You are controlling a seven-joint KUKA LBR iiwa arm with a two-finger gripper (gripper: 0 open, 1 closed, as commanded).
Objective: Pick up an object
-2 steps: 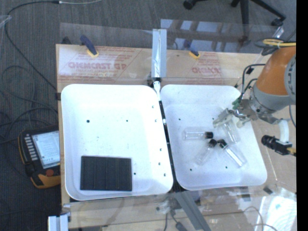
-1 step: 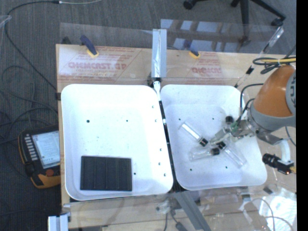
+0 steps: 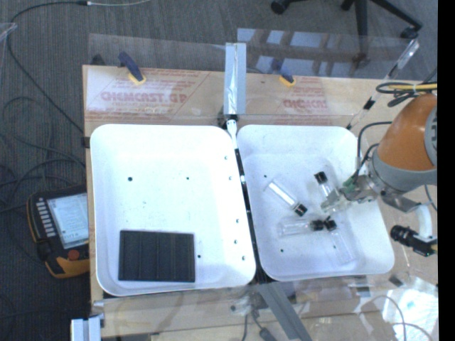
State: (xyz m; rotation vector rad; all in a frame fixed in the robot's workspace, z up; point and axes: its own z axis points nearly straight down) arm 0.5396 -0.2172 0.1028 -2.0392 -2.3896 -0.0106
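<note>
From the camera view, my end effector [image 3: 340, 199] hangs low over the right bin [image 3: 284, 144]; whether it is wide or narrow I cannot tell. Clear vials [image 3: 286, 195] with black caps lie scattered just beside it. A dark ribbed pad [image 3: 156, 256] sits in the left bin [image 3: 163, 137].

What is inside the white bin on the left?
The left bin holds one dark, ribbed rectangular pad, lying flat in its near corner. Whatever lies under the pad is covered, so that cannot be seen.

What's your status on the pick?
Gripper low in right bin, among clear vials. No vial seen held. Black pad in left bin, well clear.
</note>
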